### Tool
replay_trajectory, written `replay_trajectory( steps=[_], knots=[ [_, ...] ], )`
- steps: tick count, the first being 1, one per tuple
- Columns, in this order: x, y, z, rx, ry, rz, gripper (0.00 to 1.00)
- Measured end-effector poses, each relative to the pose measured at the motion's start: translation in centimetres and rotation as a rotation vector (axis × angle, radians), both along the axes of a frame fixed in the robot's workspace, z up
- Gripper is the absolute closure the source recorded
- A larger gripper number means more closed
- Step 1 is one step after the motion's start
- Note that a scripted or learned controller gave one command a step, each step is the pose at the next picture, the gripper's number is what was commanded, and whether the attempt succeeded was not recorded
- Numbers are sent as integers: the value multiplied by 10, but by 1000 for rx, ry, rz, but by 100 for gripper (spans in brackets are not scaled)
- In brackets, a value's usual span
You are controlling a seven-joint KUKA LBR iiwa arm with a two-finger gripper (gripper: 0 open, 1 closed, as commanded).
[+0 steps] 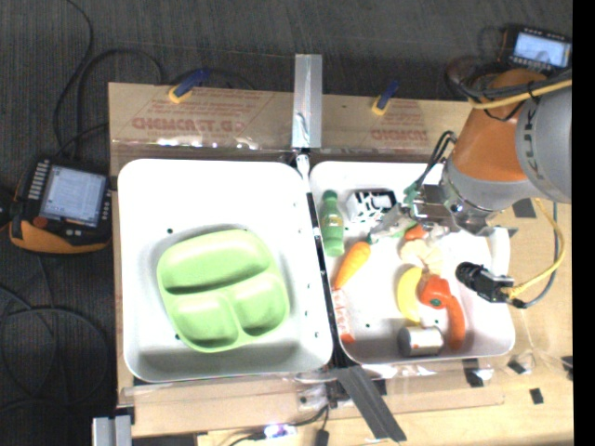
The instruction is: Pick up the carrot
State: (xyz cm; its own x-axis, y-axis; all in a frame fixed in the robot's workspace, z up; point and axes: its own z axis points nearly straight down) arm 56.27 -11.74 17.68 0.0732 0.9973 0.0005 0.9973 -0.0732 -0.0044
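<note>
The carrot (351, 261) is orange with a green stub at its upper end. It lies tilted in the left part of the right bin (372, 337), just right of a green bottle (329, 219). My gripper (407, 219) hangs over the upper middle of that bin, up and to the right of the carrot and apart from it. The grey arm with its orange band (488, 147) comes in from the right.
The right bin also holds a yellow banana-like piece (406, 292), a red pepper-like thing (440, 297), a small can (420, 340), a peach-coloured item (416, 246) below the gripper, and a black-and-white object (370, 203). In the left bin (139, 193) lies a green compartment tray (223, 288).
</note>
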Motion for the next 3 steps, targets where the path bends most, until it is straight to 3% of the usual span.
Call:
replay_trajectory(
  steps=[1,2,3],
  knots=[
    [32,13,-74,-8,-6,179,0],
    [20,3,-87,-7,-15,447,0],
    [21,5,-77,-4,-20,447,100]
  ],
)
